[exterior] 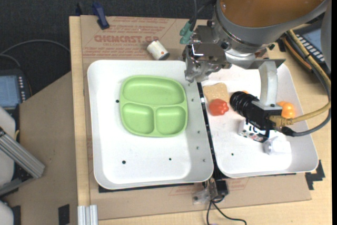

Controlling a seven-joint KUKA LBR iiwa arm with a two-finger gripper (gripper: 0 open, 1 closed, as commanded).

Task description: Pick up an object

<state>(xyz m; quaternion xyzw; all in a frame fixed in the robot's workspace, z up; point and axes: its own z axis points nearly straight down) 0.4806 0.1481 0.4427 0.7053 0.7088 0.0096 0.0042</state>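
The claw [196,72] hangs at the back edge between the two bins, above the right bin [295,163]; how far it is open cannot be told, and nothing shows in its grip. Just below it in the right bin lie a tan slice [216,92] and a red fruit [219,107]. A green divided plate [154,105] sits in the left bin [105,155].
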